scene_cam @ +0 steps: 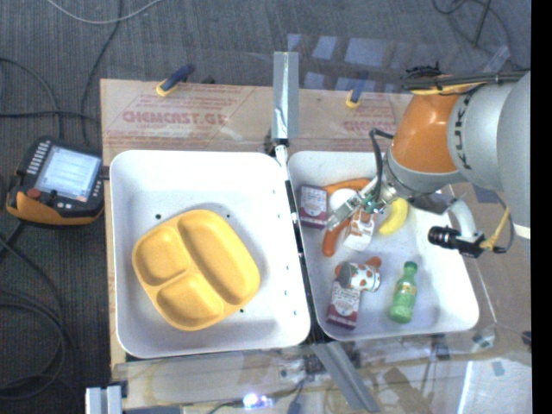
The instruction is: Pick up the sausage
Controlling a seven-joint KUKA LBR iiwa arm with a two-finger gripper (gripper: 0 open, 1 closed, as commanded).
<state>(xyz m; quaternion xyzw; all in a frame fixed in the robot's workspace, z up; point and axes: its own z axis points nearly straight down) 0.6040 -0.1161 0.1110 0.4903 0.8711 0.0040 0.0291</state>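
Dark carpet floor [216, 24], trailing cables [82, 11]

The surface [198, 119], a brownish board with faded red lettering, carries two shallow white bins side by side: the right bin [457, 313] lies under the claw [358, 212], the left bin [172, 166] beside it, rims touching.

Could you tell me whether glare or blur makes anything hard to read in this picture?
In the camera view, lighting is even and soft; the white right bin looks bright but not blown out; the gripper area over the sausage is small, cluttered and slightly soft.
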